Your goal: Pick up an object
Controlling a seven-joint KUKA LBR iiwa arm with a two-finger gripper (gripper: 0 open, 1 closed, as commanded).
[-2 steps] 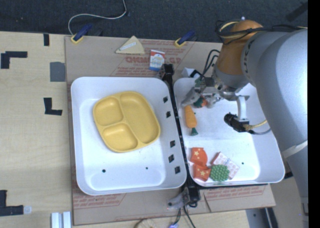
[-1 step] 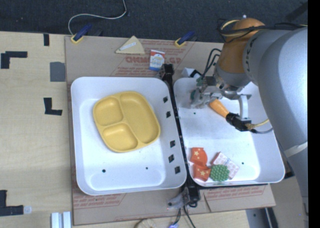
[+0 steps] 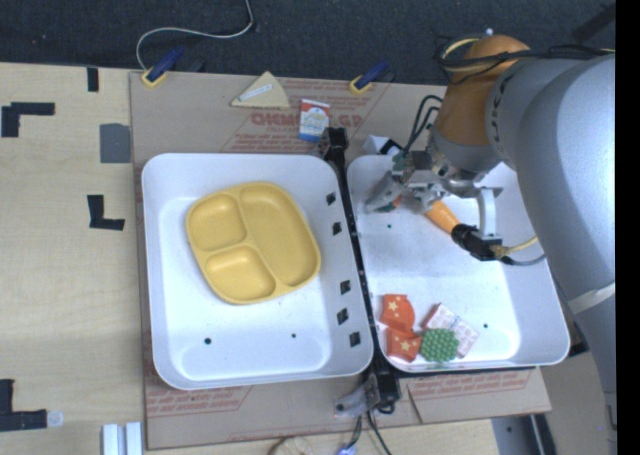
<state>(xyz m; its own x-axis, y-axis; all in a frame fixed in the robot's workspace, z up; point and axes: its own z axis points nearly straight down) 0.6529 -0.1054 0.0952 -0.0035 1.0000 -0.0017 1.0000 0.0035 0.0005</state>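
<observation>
1. Over the far left corner of the right bin point(image 3: 520, 343), the claw point(image 3: 400, 188) hangs low above the white floor, reaching toward the divider between the two bins.
2. Whether the claw is open or closed I cannot tell; its metal parts blur together there and nothing shows clearly between them.
3. Just beside the claw, toward the bin's middle, lies an orange carrot-like piece point(image 3: 440, 215), tilted. It seems the nearest candidate for picking, though contact cannot be judged.
4. Near the front edge of the same bin sit the other loose things, bunched together: red-orange pieces point(image 3: 399, 326), a green knobbly ball point(image 3: 439, 344) and a small patterned packet point(image 3: 455, 325). They lie well apart from the claw.
5. A yellow divided plate point(image 3: 252, 241) lies flat in the middle of the left bin point(image 3: 170, 343); being wide and shallow, it would likely be awkward to pinch.
6. Behind the bins, on the surface's cardboard sheet, a small red-and-white box point(image 3: 314, 120) stands near the far edge.
7. The arm point(image 3: 560, 153) enters from the right, its orange band point(image 3: 475, 108) above the wrist, the wrist bent downward and leftward into the bin's far corner.
</observation>
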